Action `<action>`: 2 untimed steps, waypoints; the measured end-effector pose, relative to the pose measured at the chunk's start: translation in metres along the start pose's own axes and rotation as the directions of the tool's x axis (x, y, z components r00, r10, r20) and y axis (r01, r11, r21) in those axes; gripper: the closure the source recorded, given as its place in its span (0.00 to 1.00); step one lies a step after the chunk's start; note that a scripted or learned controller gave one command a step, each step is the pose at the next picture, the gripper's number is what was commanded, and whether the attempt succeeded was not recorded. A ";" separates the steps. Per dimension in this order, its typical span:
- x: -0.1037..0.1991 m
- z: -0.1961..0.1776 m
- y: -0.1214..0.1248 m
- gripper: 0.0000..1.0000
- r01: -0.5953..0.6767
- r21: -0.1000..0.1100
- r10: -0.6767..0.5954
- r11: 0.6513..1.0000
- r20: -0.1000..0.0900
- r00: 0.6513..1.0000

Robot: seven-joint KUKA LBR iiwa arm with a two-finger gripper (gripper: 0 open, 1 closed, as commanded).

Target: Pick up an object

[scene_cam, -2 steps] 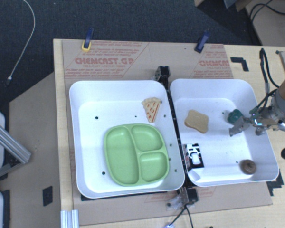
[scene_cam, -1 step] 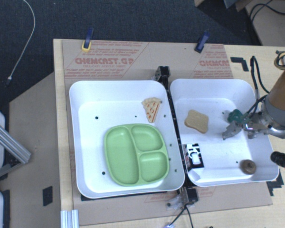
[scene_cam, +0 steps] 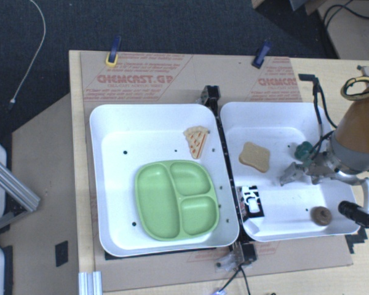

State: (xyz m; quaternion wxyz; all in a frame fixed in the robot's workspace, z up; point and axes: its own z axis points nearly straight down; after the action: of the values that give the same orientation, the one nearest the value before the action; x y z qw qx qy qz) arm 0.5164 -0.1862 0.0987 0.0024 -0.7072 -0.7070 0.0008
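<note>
1. Camera view, counting: two white bins sit side by side on the bench. The left bin (scene_cam: 104, 165) carries one green divided plate (scene_cam: 175, 198) with three compartments, near its front edge, and one waffle-patterned wedge (scene_cam: 197, 141) close to its back right corner.
2. The right bin (scene_cam: 264, 112) carries one tan bread-slice piece (scene_cam: 254, 157) toward its left side, one small brown round piece (scene_cam: 321, 215) near its front right corner, one teal object (scene_cam: 304, 150) by my wrist, and one black-and-white tag (scene_cam: 252, 201) at its front left edge.
3. My arm (scene_cam: 357, 134) reaches in over the right bin's right edge; its top is cut off by the frame.
4. My gripper (scene_cam: 293, 174) hangs low over the right half of that bin, right of the bread slice and apart from it. I cannot tell how wide it stands; the metal parts blur together.
5. The teal object is partly hidden behind my cables, so its shape is unclear.
6. Two clips, one yellow-blue (scene_cam: 113, 53) and one blue (scene_cam: 261, 54), sit on the bench's back edge.
</note>
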 end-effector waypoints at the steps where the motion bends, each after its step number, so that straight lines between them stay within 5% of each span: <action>1: 0.001 0.015 0.000 0.00 0.000 0.000 0.000 1.000 0.000 1.000; 2: 0.000 0.004 0.000 1.00 0.000 -0.004 0.000 1.000 0.002 1.000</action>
State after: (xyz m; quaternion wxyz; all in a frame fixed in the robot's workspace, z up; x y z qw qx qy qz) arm 0.5165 -0.1859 0.0943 0.0005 -0.7071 -0.7071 0.0002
